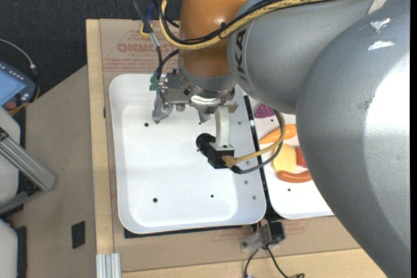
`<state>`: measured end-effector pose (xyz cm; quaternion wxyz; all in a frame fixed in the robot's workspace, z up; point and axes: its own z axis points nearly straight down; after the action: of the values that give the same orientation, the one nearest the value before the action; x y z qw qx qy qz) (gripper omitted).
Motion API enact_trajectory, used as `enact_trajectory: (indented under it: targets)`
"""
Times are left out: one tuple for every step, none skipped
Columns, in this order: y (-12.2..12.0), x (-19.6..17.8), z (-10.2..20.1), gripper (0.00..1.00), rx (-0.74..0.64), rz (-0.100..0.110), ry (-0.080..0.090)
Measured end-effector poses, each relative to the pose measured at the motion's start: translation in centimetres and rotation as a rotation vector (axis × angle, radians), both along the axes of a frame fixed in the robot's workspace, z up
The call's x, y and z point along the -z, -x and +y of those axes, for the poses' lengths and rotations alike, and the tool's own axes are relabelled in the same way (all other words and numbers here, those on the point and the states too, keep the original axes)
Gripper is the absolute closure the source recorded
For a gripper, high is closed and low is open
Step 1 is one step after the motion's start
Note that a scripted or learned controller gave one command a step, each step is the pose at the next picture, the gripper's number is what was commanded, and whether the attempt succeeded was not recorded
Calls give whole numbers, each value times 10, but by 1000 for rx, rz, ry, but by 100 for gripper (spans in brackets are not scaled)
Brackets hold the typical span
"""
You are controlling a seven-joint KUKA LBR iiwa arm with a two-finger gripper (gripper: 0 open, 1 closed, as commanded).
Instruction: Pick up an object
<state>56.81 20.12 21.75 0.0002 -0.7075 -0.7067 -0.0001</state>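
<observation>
My gripper (182, 114) hangs over the far part of the left white bin (140, 205), under the orange band of the wrist. Its two fingers (158, 112) stand apart, open, with only bare white bin floor showing between them. In the right bin (293, 208), mostly hidden behind the arm, lie a purple thing (264, 111), an orange piece (276, 135), a yellow piece (287, 157) and a red curved piece (298, 176). None of them touches the gripper.
The big grey arm covers most of the right bin and the right half of the view. A brown cardboard sheet (104, 140) lies under both bins. The bins' shared rims (259, 159) run just right of the gripper.
</observation>
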Motion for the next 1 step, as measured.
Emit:
enact_trajectory:
  targets:
    - [-68, 84, 25, 0, -3, -5, -1]
